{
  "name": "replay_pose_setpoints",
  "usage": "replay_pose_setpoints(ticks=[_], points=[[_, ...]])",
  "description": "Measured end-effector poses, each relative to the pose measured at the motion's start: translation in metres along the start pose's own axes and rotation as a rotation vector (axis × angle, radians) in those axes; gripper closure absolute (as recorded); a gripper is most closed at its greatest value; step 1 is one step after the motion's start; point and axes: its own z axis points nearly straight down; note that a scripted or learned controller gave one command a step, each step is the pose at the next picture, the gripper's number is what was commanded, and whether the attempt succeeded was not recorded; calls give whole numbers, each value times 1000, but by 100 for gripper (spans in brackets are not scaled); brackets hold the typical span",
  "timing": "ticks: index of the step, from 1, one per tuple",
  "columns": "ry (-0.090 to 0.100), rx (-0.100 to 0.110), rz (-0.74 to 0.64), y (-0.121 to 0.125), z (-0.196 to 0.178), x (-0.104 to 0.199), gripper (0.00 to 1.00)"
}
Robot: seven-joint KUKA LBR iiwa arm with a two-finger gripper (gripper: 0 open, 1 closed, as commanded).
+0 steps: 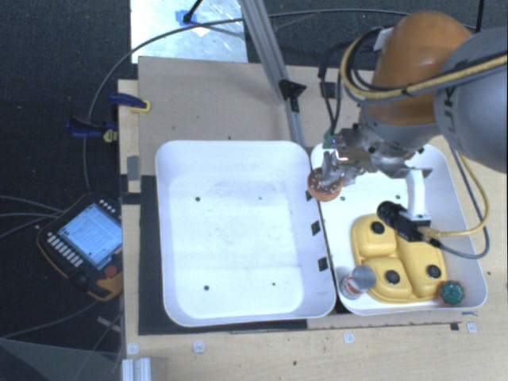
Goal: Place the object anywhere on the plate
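**Q:** Where is the thing to be placed?

**A:** A brown round object (324, 186) sits at the left edge of the right bin (369, 203), close against the wall it shares with the left bin (230, 236). The gripper (340, 163) is right above it, touching or nearly so.

**Q:** Is the claw gripping it?

**A:** I cannot tell. The claw's tip is a small, glinting blur, so open or closed is not readable.

**Q:** What else lies near?

**A:** Lower in the same bin is a yellow moulded piece (393, 260) with black dots. A grey cap (362, 277) lies just beside its left side and a teal ball (452, 293) at its right corner.

**Q:** And the surface and room?

**A:** Both bins rest on a tan bench (206, 101). Two blue clamps (127, 101) grip its left edge. Around it is dark speckled floor (55, 46), where a control pendant (86, 236) with a lit screen lies to the left. A metal pole (266, 46) slants down from the top.

**Q:** Anything hidden?

**A:** The grey and orange arm (429, 62) covers the right bin's far corner and runs off the right side. I cannot make out a plate with certainty.
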Motion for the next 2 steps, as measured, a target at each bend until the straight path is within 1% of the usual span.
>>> replay_pose_setpoints(ticks=[2], points=[[-1,1,2,-43,38,88,100]])
